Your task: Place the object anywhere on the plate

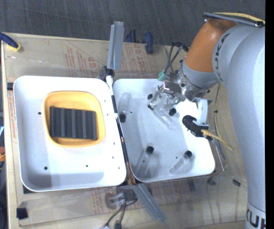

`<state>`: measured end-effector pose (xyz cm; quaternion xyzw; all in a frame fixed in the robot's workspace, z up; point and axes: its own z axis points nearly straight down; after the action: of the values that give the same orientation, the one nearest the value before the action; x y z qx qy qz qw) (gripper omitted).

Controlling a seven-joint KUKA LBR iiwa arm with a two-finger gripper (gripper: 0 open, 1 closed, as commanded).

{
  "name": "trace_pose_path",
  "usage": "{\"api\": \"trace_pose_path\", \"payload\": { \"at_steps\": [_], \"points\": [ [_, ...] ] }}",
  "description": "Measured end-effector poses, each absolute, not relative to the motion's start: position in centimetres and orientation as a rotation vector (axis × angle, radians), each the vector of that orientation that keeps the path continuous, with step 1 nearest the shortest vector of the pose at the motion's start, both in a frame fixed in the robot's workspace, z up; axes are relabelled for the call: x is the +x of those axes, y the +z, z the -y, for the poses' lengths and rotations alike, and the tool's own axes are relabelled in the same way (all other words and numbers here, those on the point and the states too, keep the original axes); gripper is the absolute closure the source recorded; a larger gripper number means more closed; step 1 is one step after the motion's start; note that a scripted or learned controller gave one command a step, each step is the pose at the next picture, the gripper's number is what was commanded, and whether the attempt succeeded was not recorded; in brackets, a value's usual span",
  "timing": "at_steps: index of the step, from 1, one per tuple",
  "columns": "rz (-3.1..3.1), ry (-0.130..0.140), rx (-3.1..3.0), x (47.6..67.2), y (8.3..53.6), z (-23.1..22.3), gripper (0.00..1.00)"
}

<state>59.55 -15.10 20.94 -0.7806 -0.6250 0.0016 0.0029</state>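
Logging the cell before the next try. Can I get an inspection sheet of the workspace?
Surface: wooden bench bearing left bin and right bin, both white.
Job's things: yellow plate in left bin; clear tubes with black caps lying apart in right bin.
Clutter: dark ridged block on the plate.
Grippers: gripper low over right bin's far part.
Cables: dark wires by the wrist.
Surroundings: blue clamp on bench edge; dark carpet.

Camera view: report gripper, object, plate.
Gripper over right bin, at a clear tube. Yellow plate in left bin, dark ribbed block on it.
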Motion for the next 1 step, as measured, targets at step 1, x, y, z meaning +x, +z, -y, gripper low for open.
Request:
{"api": "trace_pose_path", "payload": {
  "at_steps": [1],
  "points": [
    [1.955, 0.004, -2.455, 60.45, 22.27, 5.95, 1.0]
  ]
}}
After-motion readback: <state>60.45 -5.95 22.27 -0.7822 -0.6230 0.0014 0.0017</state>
